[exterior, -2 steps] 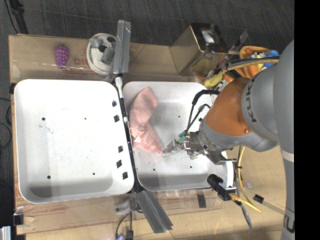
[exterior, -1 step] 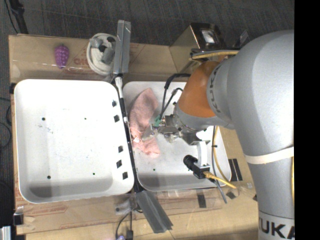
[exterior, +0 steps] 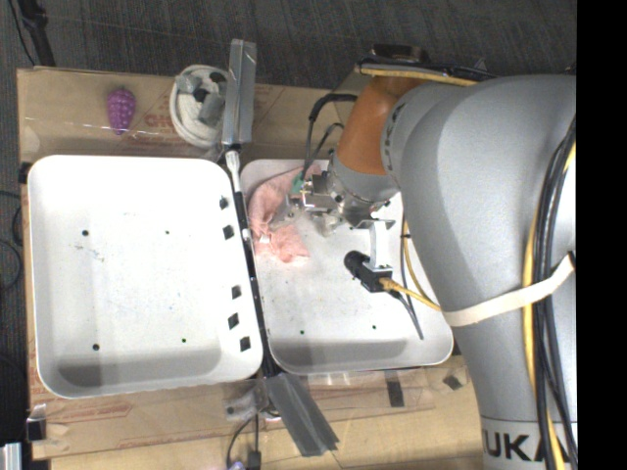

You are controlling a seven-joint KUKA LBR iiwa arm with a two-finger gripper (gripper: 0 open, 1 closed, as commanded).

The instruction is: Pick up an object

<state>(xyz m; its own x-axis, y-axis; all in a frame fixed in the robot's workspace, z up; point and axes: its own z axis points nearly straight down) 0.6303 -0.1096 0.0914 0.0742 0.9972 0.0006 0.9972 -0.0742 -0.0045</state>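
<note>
From above, the grey arm (exterior: 490,213) reaches in from 3 o'clock, its orange band (exterior: 361,130) over the right bin (exterior: 333,346). The gripper (exterior: 299,204) sits low at the bin's 11 o'clock corner, right against a pink crumpled object (exterior: 274,225), soft-looking, possibly cloth. Whether the gripper is apart or together, I cannot tell. The left bin (exterior: 127,272) lies at 9 o'clock. On the bench beyond it, a purple grape-like toy (exterior: 120,109) rests at 11 o'clock, near a white coil (exterior: 196,101).
</note>
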